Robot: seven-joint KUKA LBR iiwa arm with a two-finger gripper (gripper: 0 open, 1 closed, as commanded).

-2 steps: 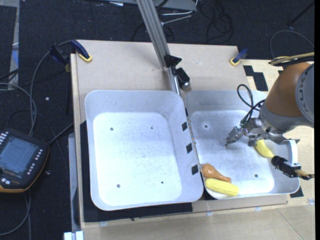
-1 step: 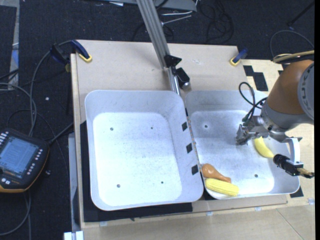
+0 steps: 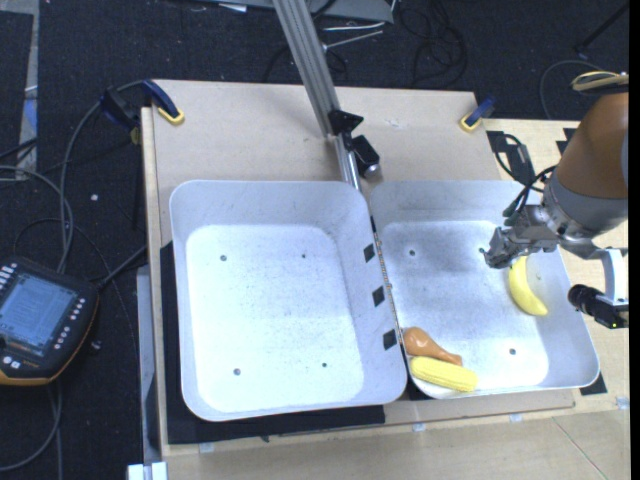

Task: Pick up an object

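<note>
Grey two-finger gripper [image 3: 497, 252], finger spread impossible to tell, is hovering in the right white plastic bin [image 3: 440, 238] just beside the curved yellow banana [image 3: 526, 290]; it is needing to centre over that fruit before descending.

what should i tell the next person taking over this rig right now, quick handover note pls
Gripper: low inside the right bin, right beside the top end of the yellow banana. Whether the fingers are open or shut cannot be read from this view, and the banana lies on the bin floor, not visibly held.
Other things: a yellow corn cob and an orange-tan piece touching it, both at the near-left corner of the right bin. The left bin sits alongside.
Done: arm brought over to the banana.
Left: grasp and lift; nothing is picked up yet.
</note>
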